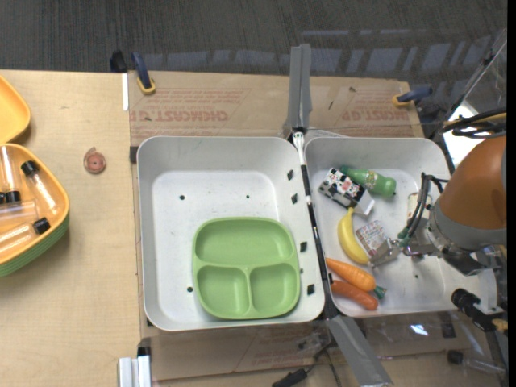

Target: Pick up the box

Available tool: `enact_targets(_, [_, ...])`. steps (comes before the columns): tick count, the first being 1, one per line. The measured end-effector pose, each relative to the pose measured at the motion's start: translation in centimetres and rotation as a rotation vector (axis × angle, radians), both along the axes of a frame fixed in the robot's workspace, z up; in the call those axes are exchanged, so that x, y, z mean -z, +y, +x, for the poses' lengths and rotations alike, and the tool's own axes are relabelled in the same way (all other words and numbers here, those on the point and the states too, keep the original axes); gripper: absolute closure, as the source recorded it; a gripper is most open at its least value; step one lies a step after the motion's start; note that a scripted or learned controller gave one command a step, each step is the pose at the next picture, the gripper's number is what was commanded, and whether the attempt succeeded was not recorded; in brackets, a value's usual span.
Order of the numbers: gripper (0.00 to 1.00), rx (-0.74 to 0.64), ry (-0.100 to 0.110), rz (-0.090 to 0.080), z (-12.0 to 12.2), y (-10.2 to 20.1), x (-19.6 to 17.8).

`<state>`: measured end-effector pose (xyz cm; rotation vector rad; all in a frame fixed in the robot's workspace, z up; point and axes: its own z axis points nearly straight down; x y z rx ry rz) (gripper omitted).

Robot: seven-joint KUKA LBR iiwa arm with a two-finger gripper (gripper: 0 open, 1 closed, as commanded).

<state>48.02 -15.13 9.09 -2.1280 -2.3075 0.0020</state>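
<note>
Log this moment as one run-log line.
arm: in right bin | gripper: by banana, carrots | box: untouched beside green bottle | left bin: green tray

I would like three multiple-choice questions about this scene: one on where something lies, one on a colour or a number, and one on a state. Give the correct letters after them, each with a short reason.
1. Where does the green divided plate lie?
A. in the left bin
B. in the right bin
C. on the bare bench

2. How many carrots lie in the right bin?
A. one
B. two
C. four

3. How does the small black-and-white box rest?
A. raised between the gripper's fingers
B. on the floor of the right bin, beside the green bottle
C. on the plate

Answers:
1 A, the plate sits on the floor of the left bin.
2 B, two orange carrots lie side by side at the near edge.
3 B, the box lies by the bottle, apart from the gripper, which is lower down near the banana.
</note>
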Motion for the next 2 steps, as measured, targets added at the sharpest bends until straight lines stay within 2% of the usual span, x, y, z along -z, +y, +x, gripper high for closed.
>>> enact_targets(1, [0.0,0.11,0.0,-0.001,4.91,2.71,-0.01])
enact_targets(2, [1.0,0.108,0.002,-0.002,4.84,2.66,-0.82])
